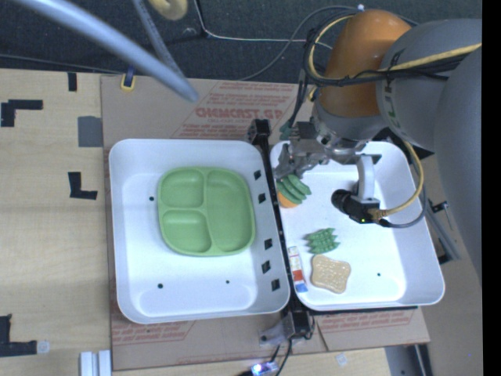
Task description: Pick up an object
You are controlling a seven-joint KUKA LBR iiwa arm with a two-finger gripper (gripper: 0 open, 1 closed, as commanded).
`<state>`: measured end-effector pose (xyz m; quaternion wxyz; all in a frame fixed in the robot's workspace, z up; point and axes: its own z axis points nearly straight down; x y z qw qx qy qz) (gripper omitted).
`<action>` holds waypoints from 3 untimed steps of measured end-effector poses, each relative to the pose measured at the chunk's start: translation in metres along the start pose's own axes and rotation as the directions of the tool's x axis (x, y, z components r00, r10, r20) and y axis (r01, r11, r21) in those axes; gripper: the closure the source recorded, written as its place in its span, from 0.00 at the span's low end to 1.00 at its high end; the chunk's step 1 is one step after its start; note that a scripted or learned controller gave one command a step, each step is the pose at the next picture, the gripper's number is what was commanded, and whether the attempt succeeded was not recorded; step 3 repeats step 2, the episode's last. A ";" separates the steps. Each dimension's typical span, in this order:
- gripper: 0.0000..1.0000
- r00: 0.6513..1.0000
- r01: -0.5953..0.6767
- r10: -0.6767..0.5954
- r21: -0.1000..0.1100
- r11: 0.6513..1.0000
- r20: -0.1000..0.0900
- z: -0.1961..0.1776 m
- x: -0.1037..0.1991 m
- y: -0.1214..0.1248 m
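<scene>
So you have the gripper [293, 165] down in the right bin [407, 276], just above a toy carrot [291, 191] with green top and orange end. You cannot tell its state from this slant. Nothing looks lifted, so the pick remains to be done (my judgement). Farther off lie a green leafy piece [322, 240], a cracker [329, 273] and a small tube [295, 265].
</scene>
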<state>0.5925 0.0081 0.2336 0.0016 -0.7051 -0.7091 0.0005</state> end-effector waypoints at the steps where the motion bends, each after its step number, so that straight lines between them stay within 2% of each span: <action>1: 1.00 1.000 -0.001 0.001 0.001 1.000 0.001 0.012 0.047 -0.018; 2: 1.00 1.000 0.001 -0.001 0.000 1.000 0.001 0.003 0.095 -0.043; 3: 1.00 1.000 0.001 -0.001 0.000 1.000 0.001 0.003 0.095 -0.043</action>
